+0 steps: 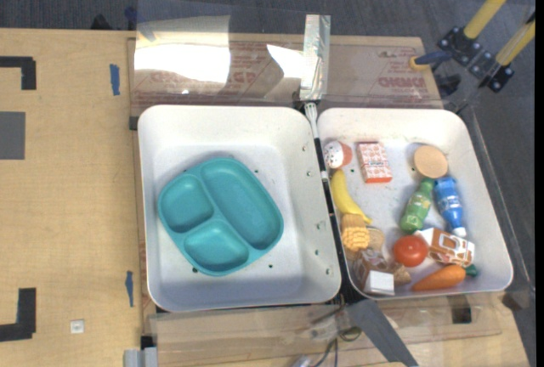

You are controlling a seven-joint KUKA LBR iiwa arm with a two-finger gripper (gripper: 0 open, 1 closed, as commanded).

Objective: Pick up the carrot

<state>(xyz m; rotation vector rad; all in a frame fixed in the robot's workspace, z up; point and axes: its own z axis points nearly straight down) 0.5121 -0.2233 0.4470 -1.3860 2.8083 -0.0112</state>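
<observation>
The carrot point(440, 278) lies at the near edge of the right bin point(491, 187), beside the tomato point(410, 251) and touching a small carton point(450, 247). Its long axis runs almost left to right; the green end points right, the tip left. The gripper is out of sight, so I cannot tell its state. It is best to come straight down and close across the middle, clear of the bin wall.

Two white bins point(223, 123), one teal tray point(221, 214), one carrot point(442, 278), one tomato point(410, 251), one banana point(344, 195), two bottles point(417, 206).
</observation>
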